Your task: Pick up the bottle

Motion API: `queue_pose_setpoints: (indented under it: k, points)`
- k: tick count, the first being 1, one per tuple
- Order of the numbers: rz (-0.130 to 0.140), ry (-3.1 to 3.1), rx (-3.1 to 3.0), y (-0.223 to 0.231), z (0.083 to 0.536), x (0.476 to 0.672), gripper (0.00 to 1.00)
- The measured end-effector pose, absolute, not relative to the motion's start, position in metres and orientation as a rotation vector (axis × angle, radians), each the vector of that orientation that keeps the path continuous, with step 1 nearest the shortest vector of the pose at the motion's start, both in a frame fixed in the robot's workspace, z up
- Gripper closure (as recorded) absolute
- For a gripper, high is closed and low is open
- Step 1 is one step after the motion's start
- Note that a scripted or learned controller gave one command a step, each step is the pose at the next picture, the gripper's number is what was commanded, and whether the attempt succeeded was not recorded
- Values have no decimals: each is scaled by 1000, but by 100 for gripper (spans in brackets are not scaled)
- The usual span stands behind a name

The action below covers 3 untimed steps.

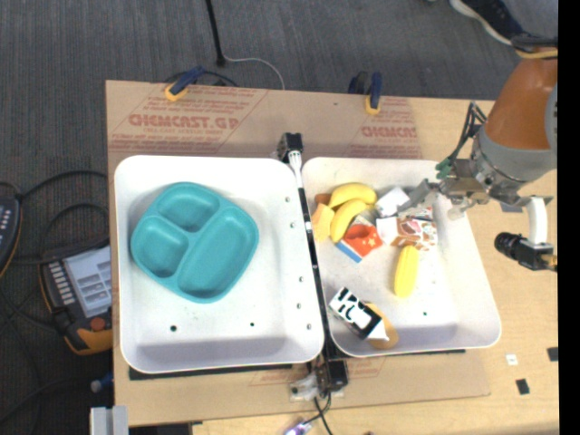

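We take the small black-and-white labelled bottle with an orange end point(360, 316) to be the task's thing; it lies on its side in the near left corner of the right shallow white plastic bin point(480, 333), apart from everything else in it. Toward that bin's far left lie two yellow bananas point(349, 208). The grey metal tool point(441, 198) hangs over the bin's far right part, well apart from the bottle, and we cannot tell whether it is apart or together.
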<state>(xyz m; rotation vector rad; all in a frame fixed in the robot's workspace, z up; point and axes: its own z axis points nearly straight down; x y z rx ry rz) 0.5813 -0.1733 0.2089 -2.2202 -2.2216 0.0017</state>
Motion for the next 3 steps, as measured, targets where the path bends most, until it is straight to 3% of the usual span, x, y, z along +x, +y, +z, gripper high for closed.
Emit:
queue_pose_setpoints:
  k: [1,2,3]
  points:
    - [3,-1788,-2580,-166,158,535,0]
    - [6,-1081,-2946,-166,146,487,0]
    - [4,-872,-3017,-70,207,483,0]
